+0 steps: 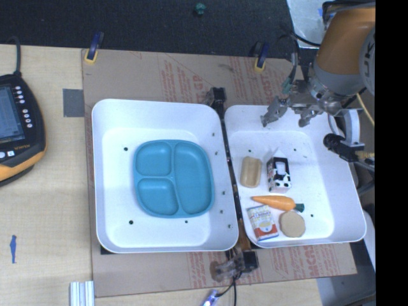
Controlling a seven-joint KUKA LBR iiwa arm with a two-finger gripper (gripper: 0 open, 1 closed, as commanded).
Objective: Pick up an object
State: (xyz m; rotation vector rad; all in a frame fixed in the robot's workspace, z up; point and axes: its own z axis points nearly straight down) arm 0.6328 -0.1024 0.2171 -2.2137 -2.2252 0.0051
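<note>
The right bin [335, 171] holds a tan bread-like block [250, 171], a black-and-white cow toy [278, 174], an orange carrot [275, 202], a small red-and-white packet [262, 223] and a round tan disc [292, 224]. My gripper [287, 115] hangs open above the bin's far rim, up and to the right of the cow toy. Its two fingers are spread apart with nothing between them.
The left bin [108, 171] holds a blue divided plate [173, 178]. A teach pendant [16, 123] lies at the left edge of the bench. Clamps [94, 47] sit along the cardboard's far edge. A black clip [217, 97] joins the bins at the back.
</note>
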